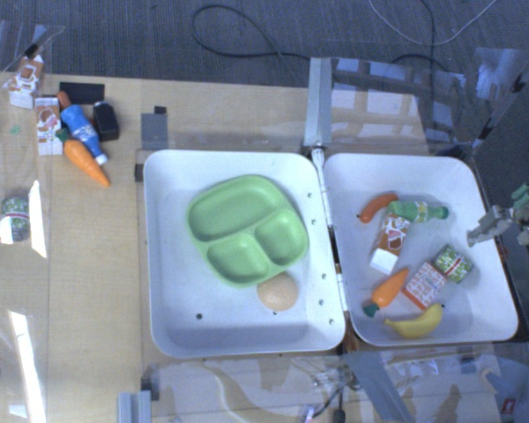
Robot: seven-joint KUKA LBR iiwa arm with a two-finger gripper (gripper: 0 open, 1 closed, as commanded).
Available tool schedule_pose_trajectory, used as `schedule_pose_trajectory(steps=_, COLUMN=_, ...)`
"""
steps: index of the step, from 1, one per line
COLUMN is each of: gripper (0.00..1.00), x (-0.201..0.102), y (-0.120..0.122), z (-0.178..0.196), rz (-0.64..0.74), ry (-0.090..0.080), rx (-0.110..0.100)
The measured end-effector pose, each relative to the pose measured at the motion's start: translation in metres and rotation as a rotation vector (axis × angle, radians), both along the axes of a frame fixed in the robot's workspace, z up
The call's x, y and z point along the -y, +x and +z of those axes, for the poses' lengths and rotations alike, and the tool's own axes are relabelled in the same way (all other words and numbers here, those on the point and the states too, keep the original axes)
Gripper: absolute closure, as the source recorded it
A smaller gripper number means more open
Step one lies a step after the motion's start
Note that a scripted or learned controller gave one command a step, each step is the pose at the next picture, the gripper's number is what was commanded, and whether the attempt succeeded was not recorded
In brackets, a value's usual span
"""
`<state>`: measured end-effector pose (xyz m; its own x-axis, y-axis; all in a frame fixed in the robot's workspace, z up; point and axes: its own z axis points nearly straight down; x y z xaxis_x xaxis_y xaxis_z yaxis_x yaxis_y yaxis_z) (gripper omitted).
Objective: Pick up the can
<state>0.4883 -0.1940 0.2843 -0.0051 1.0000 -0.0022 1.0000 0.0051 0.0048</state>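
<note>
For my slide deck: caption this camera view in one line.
Gripper at the right bin's edge, near the can lying among toy food.

can (453, 263) — hemmed by red carton (424, 285) just left, banana (415, 322) below; open bin floor above and right.

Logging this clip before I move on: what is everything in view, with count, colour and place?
bins: 2, white, side by side on the bench
tray: 1, green, left bin
bun: 1, tan, left bin, at the tray's near edge
can: 1, green with red, right bin, on its side
bottle: 1, green, right bin
carrots: 2 in right bin, 1 on bench at left; orange
banana: 1, yellow, right bin, near edge
cartons: 2, red and white, right bin
gripper: 1, grey, over right bin's right rim
</note>
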Motion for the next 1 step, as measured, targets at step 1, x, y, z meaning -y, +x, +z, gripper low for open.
schedule_pose_trajectory(steps=1, gripper=0.00, x=0.0114, y=-0.0007, z=-0.1415, rz=0.003, ry=0.002, rx=-0.002)
